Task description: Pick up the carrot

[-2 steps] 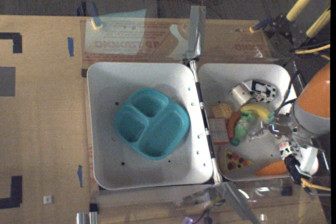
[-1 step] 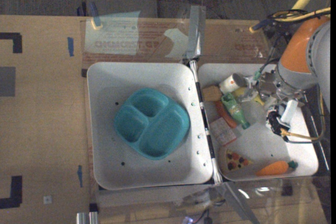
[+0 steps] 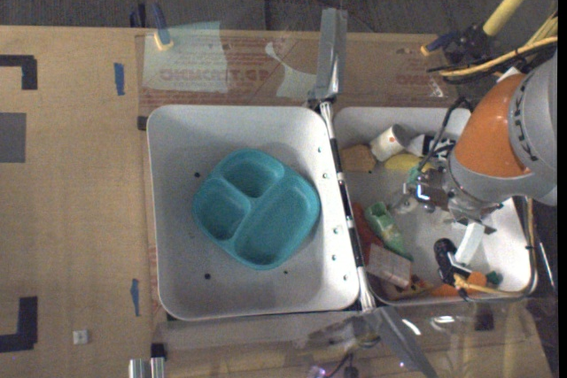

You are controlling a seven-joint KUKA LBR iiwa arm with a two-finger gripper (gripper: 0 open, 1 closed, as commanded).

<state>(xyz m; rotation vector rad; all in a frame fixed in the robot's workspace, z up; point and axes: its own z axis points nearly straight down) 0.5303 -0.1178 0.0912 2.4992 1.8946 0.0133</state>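
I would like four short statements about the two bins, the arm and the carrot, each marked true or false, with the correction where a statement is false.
1. The teal divided plate lies in the left bin. True.
2. The arm reaches over the left bin. False: it is over the right bin.
3. The carrot lies in the right bin, near the edge toward the bottom of the view. True.
4. A cup stands on the teal divided plate. False: the white cup lies in the right bin, near its far edge.
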